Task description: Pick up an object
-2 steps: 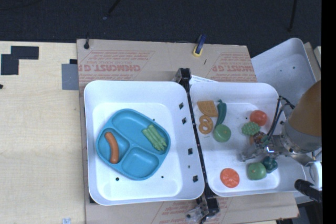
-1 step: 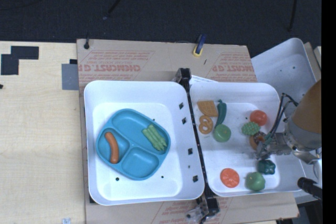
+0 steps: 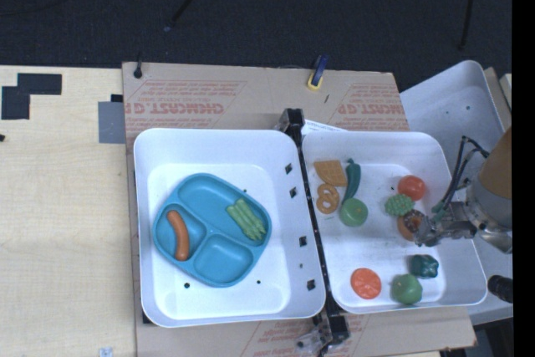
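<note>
The right white bin (image 3: 380,148) holds several toy foods: an orange waffle piece (image 3: 330,172), a dark green pepper (image 3: 353,176), a pretzel (image 3: 327,198), a green round fruit (image 3: 353,212), a red tomato (image 3: 411,186), a bumpy green piece (image 3: 399,204), a red-brown piece (image 3: 409,223), a teal piece (image 3: 425,266), an orange-red disc (image 3: 365,283) and a green apple (image 3: 407,289). My gripper (image 3: 424,233) reaches in from the right and sits low at the red-brown piece's right side, touching or nearly touching it.
The left white bin (image 3: 159,153) holds a blue divided tray (image 3: 219,265) with a sausage (image 3: 178,233) and green beans (image 3: 247,218). A black divider (image 3: 306,213) runs between the bins. Grey arm parts and cables (image 3: 468,196) hang over the right bin's right rim.
</note>
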`<state>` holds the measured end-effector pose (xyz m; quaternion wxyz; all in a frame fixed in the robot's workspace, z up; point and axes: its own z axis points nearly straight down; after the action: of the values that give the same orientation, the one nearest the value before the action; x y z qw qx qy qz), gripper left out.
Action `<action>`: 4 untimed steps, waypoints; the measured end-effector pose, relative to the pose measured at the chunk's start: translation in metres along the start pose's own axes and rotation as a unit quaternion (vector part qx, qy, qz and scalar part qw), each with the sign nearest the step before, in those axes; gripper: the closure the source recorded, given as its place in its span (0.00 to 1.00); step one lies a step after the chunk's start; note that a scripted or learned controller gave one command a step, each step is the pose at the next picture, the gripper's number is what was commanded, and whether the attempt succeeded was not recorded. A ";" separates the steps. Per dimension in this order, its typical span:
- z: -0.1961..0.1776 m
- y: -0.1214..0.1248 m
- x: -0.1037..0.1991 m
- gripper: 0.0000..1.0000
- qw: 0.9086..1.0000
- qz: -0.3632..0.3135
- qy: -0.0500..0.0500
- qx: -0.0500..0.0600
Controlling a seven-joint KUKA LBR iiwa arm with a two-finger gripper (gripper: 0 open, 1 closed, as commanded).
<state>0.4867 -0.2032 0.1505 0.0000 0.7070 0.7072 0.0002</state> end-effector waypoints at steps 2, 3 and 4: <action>-0.078 0.003 -0.004 1.00 1.000 -0.001 0.000 0.000; -0.083 0.039 0.037 1.00 1.000 -0.002 0.001 0.000; -0.083 0.068 0.094 1.00 1.000 -0.003 0.001 0.000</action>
<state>0.5545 -0.1089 0.2332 -0.0012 0.7050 0.7093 0.0007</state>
